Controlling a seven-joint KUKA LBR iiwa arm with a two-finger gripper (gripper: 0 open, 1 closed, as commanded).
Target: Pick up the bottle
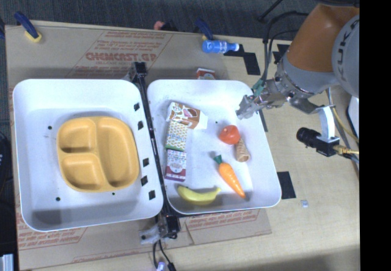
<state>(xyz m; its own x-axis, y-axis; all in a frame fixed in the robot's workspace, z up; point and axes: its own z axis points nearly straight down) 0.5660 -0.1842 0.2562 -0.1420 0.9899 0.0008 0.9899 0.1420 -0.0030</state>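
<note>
A small blue bottle [215, 47] with a pale cap lies on its side on the cardboard behind the right bin [269, 178], outside both bins. My gripper [247, 107] hangs over the upper right rim of that bin, below and to the right of the bottle and well apart from it. Nothing shows in the gripper. The grey arm with its orange band [314, 32] comes in from the right.
The right bin holds a printed carton [181, 123], a smaller packet [175, 165], a tomato [230, 134], a cone [242, 150], a carrot [230, 179] and a banana [198, 194]. A yellow divided plate [98, 152] lies in the left bin [24, 141]. Blue clamps [204, 29] grip the cardboard's back edge.
</note>
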